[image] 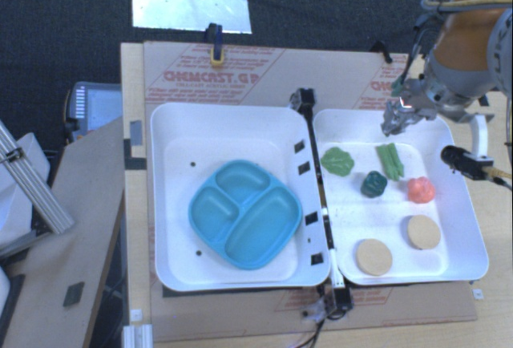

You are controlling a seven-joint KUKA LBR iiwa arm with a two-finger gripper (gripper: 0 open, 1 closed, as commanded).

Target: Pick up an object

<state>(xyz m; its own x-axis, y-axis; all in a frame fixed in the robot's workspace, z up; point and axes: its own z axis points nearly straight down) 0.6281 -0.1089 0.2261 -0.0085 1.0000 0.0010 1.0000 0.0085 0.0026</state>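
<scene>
My gripper (pixel 393 126) hangs over the far part of the right bin (pixel 469 246), just above and behind a long green bean-like piece (pixel 390 160). Nothing shows between its fingers. In the same bin lie a light green leafy lump (pixel 337 161), a dark teal lump (pixel 373 184), a pink-red round piece (pixel 421 190) and two tan discs (pixel 423 232) (pixel 373 256).
The left bin (pixel 172 178) holds a blue divided plate (pixel 244 212). A black-clipped divider (pixel 314 194) runs between the bins. Cardboard (pixel 264 74) lies under both bins, with a yellow clamp (pixel 216 46) at its far edge.
</scene>
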